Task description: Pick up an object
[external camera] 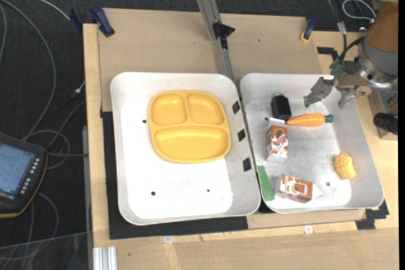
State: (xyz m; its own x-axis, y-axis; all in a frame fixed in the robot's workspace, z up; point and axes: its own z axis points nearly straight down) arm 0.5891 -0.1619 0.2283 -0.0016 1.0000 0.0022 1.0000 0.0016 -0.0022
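Your gripper [334,90] has its fingers spread apart with nothing between them, hanging just above the orange plastic carrot [308,119] in the right-hand shallow white bin [361,136]; a small black block [280,104] lies beside that carrot.

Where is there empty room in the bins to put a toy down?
Left bin: bare floor below the yellow divided plate. Right bin: a patch between the carton and the corn. Crowded around the carrot, black block and gripper.
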